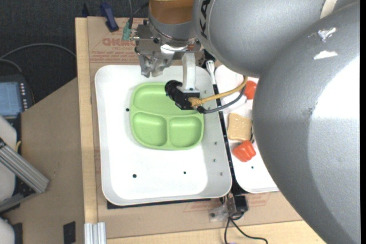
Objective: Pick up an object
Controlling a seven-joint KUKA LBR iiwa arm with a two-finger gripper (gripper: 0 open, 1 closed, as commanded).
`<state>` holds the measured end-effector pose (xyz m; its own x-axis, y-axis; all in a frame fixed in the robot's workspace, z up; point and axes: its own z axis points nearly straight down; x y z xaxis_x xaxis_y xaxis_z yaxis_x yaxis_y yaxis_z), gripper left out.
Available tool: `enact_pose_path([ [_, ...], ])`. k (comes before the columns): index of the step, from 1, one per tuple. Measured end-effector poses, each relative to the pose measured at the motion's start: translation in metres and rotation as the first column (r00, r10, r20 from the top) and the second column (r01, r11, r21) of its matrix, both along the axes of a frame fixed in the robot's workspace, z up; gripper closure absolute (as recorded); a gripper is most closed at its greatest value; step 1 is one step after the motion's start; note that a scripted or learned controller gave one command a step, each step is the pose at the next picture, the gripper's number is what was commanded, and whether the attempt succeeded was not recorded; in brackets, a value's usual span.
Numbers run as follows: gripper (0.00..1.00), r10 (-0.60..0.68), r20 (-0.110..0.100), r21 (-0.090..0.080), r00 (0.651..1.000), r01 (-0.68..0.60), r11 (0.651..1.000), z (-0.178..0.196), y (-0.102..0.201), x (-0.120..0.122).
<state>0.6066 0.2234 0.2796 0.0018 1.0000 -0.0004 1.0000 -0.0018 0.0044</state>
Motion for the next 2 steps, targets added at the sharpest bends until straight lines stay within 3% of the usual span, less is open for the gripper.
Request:
enact_pose_path([
  [1,1.00,0.000,-0.009,0.000,1.000,0.000,1.000,0.021,-0.025,-0.051],
  [2,1.00,0.003,-0.002,0.000,1.000,-0.003,1.000,-0.043,0.001,0.047],
])
